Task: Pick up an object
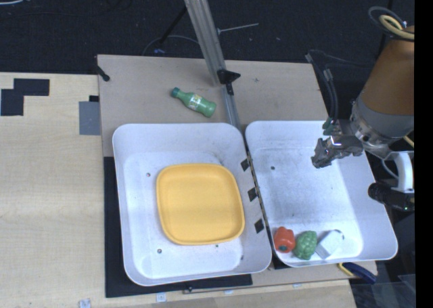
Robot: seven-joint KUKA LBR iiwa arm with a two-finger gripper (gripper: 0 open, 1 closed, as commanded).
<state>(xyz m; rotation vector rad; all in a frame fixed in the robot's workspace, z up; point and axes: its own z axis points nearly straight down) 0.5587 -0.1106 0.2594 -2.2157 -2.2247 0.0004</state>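
Note:
My gripper point(323, 158) hangs over the upper right part of the right bin point(304, 185), well above its floor, with nothing seen between its fingers. At that bin's near edge lie a red pepper point(284, 239), a green broccoli-like piece point(306, 245) and a small white and grey block point(328, 244), close together. A yellow square plate point(199, 203) lies flat in the left bin point(132, 164).
A green bottle point(194, 101) lies on the bench behind the left bin. A slanted aluminium post point(210, 36) rises behind the bins. Black clips point(252, 191) sit along the divide between the bins.

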